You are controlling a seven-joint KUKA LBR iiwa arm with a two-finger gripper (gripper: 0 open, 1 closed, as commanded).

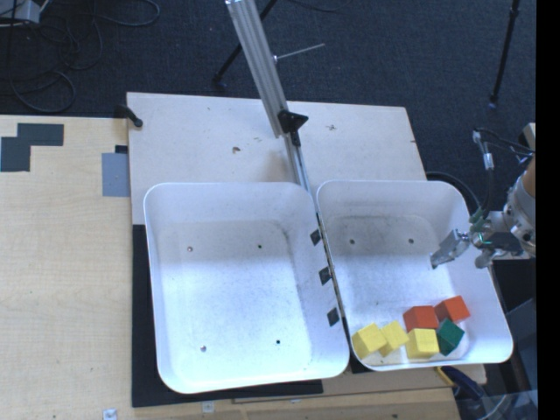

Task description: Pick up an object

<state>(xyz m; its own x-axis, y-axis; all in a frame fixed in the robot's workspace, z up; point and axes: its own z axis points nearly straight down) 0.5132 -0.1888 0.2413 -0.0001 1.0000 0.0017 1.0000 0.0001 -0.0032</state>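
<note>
Over the right rim of the right bin (455, 191), you'll find the gripper (455, 248) hanging about halfway along that edge, reaching in from the right side of the bench. You can see a pale grey finger (444, 250) slanting down toward the bin floor, but you cannot tell from this angle how far the jaws stand apart; nothing shows between them.

Look to the bin's near right corner for the blocks. You have a cluster of six there, packed close together: a yellow block (369, 339) farthest left, a second yellow block (394, 332) just beside it, and a third yellow block (423, 343) toward the near rim. Behind those sits a red block (421, 317), with an orange block (452, 308) next to it on the right, nearest the right rim. A dark green block (451, 335) lies in front of the orange one, touching the third yellow block. The gripper is well apart from all of them, farther back along the rim.

Your left bin (166, 234) sits beside the right one, their rims meeting along a metal rail (262, 59) that runs back across the pale board (201, 138) under the bins.
</note>
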